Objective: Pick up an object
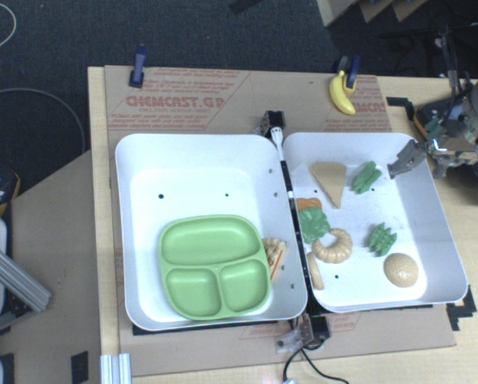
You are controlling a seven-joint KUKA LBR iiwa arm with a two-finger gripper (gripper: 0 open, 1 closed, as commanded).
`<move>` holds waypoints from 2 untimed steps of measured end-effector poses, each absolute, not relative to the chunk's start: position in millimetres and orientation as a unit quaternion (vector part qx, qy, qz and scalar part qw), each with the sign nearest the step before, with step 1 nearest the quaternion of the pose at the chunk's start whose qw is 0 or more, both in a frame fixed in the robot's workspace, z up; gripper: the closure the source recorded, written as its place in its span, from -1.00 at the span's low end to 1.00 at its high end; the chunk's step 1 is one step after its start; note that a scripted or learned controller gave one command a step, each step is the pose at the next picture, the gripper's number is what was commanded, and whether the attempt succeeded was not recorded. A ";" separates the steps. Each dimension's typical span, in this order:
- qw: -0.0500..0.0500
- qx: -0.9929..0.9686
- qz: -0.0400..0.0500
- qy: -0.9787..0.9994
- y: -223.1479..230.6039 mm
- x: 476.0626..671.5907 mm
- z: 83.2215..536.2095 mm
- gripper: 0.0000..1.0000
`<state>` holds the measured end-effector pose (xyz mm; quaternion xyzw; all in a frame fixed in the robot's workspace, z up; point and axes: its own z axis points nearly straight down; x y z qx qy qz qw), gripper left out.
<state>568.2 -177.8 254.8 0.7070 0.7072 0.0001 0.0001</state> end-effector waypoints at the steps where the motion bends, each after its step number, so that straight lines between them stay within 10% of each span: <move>1: 0.006 0.705 0.005 0.709 -121.0 512.9 378.8 -1.00; 2: 0.003 0.707 0.001 0.708 -123.8 514.0 381.5 1.00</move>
